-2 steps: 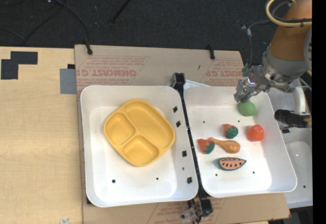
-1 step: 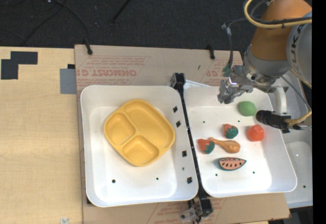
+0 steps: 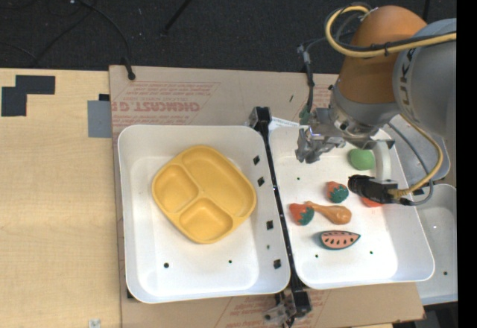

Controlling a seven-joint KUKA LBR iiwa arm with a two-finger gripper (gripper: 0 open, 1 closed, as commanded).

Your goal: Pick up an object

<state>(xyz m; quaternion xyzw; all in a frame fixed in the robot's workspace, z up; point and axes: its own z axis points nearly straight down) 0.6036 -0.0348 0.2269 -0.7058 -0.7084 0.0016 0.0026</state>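
We look down on two shallow white plastic bins set side by side on a cardboard-covered bench. The grey arm with its orange band (image 3: 384,39) reaches in from the right, and its metal gripper (image 3: 311,147) hangs over the upper left corner of the right bin (image 3: 417,263); we cannot tell how its tips stand, and we see nothing held under it. Small toy foods lie below and to the right of it in that bin: a smooth green rounded piece (image 3: 362,159) near the arm, a small red and green piece (image 3: 337,191), a tan drumstick shape (image 3: 330,211) touching a red and green strawberry-like piece (image 3: 301,213), a watermelon slice (image 3: 340,239) with dark seeds, and a red piece (image 3: 370,200) partly hidden by a black part of the arm. The left bin (image 3: 141,267) holds a glossy yellow tray (image 3: 203,192) with three compartments, lying tilted.
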